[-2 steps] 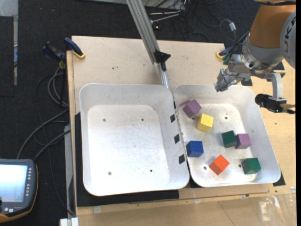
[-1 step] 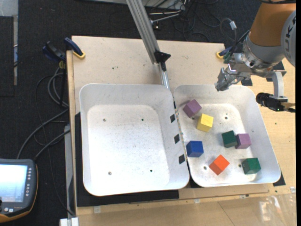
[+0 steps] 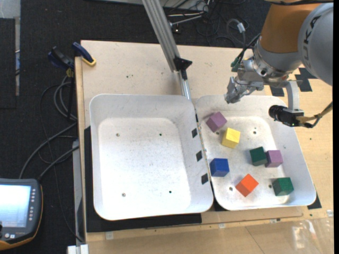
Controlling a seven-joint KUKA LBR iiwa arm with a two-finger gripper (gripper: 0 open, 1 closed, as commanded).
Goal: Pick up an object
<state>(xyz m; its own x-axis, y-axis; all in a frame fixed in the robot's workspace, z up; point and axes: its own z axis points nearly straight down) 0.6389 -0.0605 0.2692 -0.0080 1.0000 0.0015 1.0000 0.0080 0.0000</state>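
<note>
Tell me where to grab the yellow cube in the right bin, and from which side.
Take the yellow cube from above, across its two flat upright sides that face lower left and upper right in the camera view. The purple cube sits close at its upper left corner, so that approach probably gives more room. The tool hangs above the right bin, near its far edge.

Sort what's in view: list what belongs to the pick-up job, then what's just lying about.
Job:
gripper
right bin
purple cubes
yellow cube
green cubes
blue cube
orange cube

Lying about:
left bin
clamp
handheld screen
metal pole
</note>
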